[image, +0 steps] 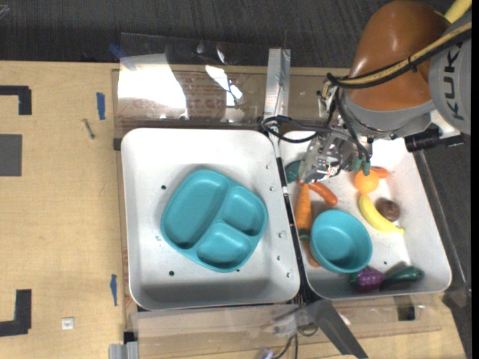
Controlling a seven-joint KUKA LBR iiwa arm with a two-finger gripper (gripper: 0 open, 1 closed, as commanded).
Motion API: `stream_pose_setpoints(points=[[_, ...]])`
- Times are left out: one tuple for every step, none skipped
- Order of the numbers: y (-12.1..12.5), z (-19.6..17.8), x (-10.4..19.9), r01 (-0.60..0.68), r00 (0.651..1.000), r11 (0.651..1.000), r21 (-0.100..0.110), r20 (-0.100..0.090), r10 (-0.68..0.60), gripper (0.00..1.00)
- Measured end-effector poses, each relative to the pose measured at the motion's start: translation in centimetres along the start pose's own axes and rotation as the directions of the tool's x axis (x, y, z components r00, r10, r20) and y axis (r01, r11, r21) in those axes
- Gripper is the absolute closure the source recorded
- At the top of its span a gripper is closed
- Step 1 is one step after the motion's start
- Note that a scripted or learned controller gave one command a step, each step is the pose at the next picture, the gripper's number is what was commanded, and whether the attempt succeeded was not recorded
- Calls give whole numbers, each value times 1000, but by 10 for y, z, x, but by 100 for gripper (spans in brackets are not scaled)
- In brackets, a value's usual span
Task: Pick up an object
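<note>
Smooth, slightly glossy white plastic on both bins [142, 275]. Same shiny plastic look for the teal divided plate [214, 218] and teal bowl [340, 239]. Glossy yellow on the banana [376, 214]. Matt pale wood across the bench [56, 200]. Satin orange shell on the arm [397, 47].

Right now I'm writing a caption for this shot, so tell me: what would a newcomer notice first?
The teal divided plate lies alone in the left bin and draws the eye first. Next comes the arm's big orange band at upper right, above the right bin. Below it sits a teal bowl, crowded by a banana, a carrot and purple grapes.
</note>
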State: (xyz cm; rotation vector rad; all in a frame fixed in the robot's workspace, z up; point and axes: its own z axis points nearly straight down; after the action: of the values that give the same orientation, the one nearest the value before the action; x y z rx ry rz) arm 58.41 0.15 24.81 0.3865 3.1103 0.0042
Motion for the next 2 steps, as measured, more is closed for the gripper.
stream_pose_setpoints(points=[[-34,64,63,189,982,982,2,-9,-189,100],[4,9,10,161,987,987,0,0,-161,100]])
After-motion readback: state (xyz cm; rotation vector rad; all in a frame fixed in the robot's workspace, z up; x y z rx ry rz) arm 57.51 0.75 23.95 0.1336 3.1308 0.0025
